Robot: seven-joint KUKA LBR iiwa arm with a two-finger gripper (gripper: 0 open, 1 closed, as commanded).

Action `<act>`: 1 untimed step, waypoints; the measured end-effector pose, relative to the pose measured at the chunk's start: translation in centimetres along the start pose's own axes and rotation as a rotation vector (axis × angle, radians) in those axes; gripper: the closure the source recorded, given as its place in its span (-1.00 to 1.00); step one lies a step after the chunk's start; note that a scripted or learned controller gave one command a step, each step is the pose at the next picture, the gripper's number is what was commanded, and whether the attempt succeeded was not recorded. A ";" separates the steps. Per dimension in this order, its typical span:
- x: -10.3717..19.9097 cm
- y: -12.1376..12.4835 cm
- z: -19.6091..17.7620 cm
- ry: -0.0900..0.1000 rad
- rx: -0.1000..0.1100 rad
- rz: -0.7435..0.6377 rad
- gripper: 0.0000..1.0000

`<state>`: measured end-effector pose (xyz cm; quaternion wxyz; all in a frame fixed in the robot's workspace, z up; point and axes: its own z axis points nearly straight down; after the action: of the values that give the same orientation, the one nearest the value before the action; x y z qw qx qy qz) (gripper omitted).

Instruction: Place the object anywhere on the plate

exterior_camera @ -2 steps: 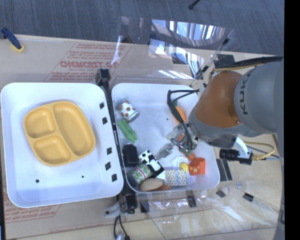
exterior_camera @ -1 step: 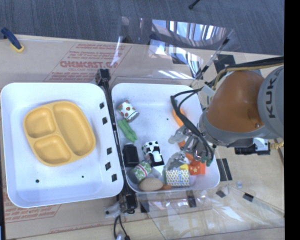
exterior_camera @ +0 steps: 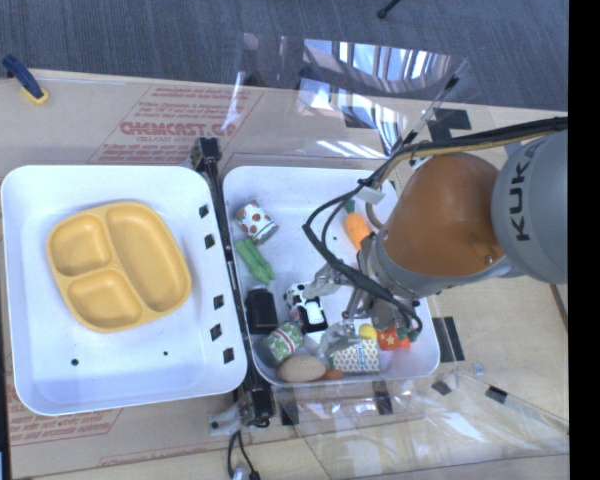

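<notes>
Toys crowd the right bin's (exterior_camera: 420, 368) near edge: a tan egg (exterior_camera: 301, 369), a can (exterior_camera: 284, 342) and a patterned box (exterior_camera: 358, 357). The gripper (exterior_camera: 365, 313) hangs low just above them; whether the jaws are wide or narrow, I cannot tell. Farther back lie a green pod (exterior_camera: 254, 260) and a carrot (exterior_camera: 356, 229). The yellow plate (exterior_camera: 118, 264) sits alone in the left bin (exterior_camera: 40, 388), with bare white floor around it.

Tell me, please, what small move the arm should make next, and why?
Probably close on one toy and lift: the gripper sits low in the right white bin among small toys, while the yellow three-compartment plate lies in the left white bin.
</notes>
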<state>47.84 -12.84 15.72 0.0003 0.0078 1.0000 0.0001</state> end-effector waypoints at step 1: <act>0.0 0.0 0.0 0.000 0.000 0.000 -1.00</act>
<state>47.83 -12.87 15.72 0.0003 0.0080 1.0000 0.0000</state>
